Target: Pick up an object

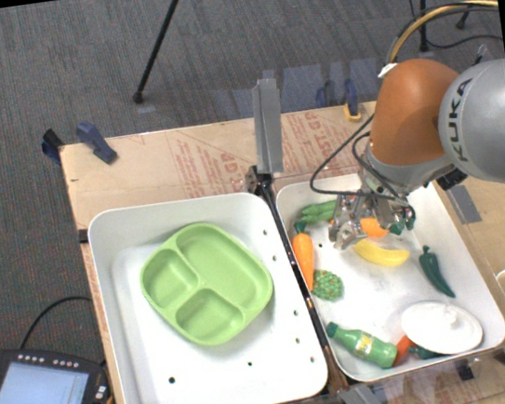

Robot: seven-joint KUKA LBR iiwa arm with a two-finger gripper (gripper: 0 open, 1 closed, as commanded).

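Yellow banana [383, 254] lies just beside carrot [306, 261], broccoli [327, 285].

divided plate [207, 282] in left bin [125, 356], toy foods in right bin [468, 258]

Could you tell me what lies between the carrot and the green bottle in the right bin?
In the camera view, a broccoli floret sits between the carrot and the green bottle.

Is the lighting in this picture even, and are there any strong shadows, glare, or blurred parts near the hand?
In the camera view the light is soft and even; the green plate throws a faint shadow on the left bin. The orange band has a mild sheen, no hard glare. The hand looks slightly soft; the banana beneath it stays clear.
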